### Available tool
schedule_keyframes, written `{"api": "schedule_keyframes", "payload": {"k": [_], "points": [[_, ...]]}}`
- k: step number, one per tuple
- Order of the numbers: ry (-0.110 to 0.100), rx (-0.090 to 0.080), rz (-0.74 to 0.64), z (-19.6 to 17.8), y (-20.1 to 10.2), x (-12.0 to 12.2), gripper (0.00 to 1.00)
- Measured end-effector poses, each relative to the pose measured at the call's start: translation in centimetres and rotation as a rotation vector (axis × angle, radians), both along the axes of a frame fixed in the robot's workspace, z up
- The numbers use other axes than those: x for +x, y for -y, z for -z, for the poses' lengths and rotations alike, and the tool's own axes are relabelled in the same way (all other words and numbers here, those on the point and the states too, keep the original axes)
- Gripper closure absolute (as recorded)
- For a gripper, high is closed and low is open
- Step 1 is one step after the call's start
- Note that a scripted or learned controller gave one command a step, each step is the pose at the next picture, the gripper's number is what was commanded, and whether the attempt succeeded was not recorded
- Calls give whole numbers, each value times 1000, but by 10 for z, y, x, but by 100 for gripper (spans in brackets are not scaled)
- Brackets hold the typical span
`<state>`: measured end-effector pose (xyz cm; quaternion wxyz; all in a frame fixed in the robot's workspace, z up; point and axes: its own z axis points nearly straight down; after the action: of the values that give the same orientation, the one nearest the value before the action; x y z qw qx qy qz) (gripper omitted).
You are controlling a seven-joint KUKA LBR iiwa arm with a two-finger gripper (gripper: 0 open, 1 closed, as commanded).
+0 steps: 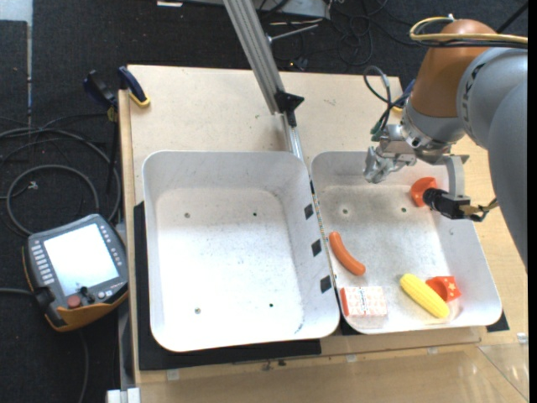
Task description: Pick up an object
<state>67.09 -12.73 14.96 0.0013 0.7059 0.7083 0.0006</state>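
My gripper (379, 168) hangs over the back of the right bin (394, 225), near its far wall, with nothing visible under it. An orange sausage (346, 253) lies in the bin's middle left, well in front of the gripper. A yellow corn cob (424, 295) and a red piece (447, 287) sit together at the front right corner. At the front left is a white and pink box (364, 301). An orange-red object (422, 190) rests by the right rim, just right of the gripper.
The left bin (168, 183) stands beside the right one, divided from it by a raised rim. A slanted metal pole (260, 57) comes down to the bench behind the bins. A teach pendant (75, 267) lies off the bench at left.
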Motion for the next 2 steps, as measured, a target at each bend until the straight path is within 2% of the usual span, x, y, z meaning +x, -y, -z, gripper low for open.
{"api": "schedule_keyframes", "payload": {"k": [1,2], "points": [[4,-1,4,-55,10,3,100],[4,0,1,-93,10,5,100]]}}
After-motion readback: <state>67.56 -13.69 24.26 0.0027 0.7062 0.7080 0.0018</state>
